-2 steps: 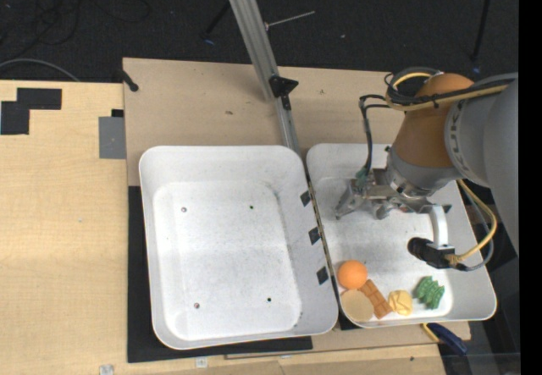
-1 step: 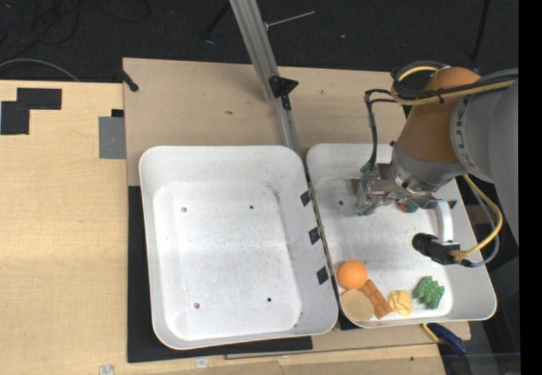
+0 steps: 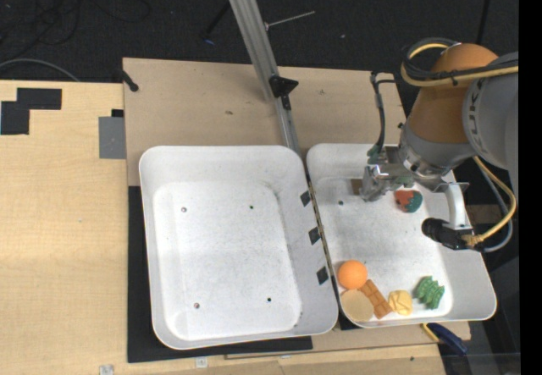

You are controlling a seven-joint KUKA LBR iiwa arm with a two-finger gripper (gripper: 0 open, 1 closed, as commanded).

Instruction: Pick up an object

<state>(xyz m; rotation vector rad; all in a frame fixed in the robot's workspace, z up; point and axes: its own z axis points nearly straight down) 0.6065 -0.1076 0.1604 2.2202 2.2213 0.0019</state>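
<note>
Tool (image 3: 370, 186) near right bin's (image 3: 474, 306) far edge

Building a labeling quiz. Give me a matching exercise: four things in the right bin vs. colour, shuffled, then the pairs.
Things:
1. ball
2. leafy toy
3. lumpy piece
4. stick

Colours:
A. green
B. brown
C. orange
D. pale yellow

Pairs: 1-C, 2-A, 3-D, 4-B

All four lie at the near end of the right bin; the gripper is at its far end.

No readable text, labels or numbers anywhere.
</note>
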